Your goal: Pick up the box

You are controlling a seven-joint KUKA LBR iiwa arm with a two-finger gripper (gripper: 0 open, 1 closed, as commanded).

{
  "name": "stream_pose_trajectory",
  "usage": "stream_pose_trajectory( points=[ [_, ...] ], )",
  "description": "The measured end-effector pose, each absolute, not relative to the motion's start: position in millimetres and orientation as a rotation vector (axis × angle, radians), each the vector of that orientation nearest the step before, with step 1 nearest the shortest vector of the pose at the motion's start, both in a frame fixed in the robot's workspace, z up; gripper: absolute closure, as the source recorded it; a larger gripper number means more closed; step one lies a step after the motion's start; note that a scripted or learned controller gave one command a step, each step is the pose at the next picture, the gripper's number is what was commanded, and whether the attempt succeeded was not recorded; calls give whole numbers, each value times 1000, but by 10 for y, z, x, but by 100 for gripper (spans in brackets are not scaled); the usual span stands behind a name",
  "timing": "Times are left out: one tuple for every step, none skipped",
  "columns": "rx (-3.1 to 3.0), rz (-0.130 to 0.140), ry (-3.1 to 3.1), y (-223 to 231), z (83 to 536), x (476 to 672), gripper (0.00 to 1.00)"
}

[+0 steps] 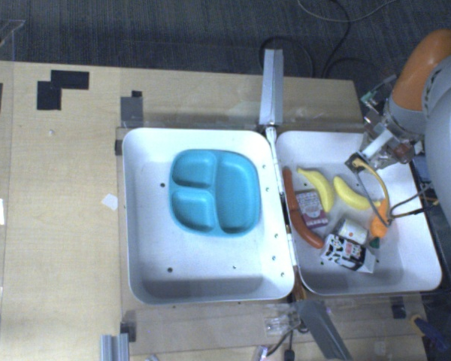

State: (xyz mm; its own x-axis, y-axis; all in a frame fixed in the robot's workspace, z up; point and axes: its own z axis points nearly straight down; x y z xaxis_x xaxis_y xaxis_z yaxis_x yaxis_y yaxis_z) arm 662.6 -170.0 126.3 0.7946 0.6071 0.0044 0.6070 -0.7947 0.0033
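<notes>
The box point(349, 250) lay at 6 o'clock in the right bin point(428, 265), beside 2 bananas point(335, 190). The tool point(361, 161) hovered at 1 o'clock; I could not tell its opening

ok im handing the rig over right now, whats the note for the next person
Gripper: at the back of the right bin, holding nothing visible; finger state unclear.
Box: small white one with black print, lying near the front of the right bin, beside the hot dog and in front of the two bananas.
Left bin: blue divided tray.
Done: nothing; box not gripped.
Left: reach the box, grasp, lift.
</notes>
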Motion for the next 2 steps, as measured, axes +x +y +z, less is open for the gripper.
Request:
stream_pose_trajectory(
  points=[
    [3027,10,836,-1290,2913,6447,100],
    [3009,5,898,-1333,3029,6263,100]
  ],
)
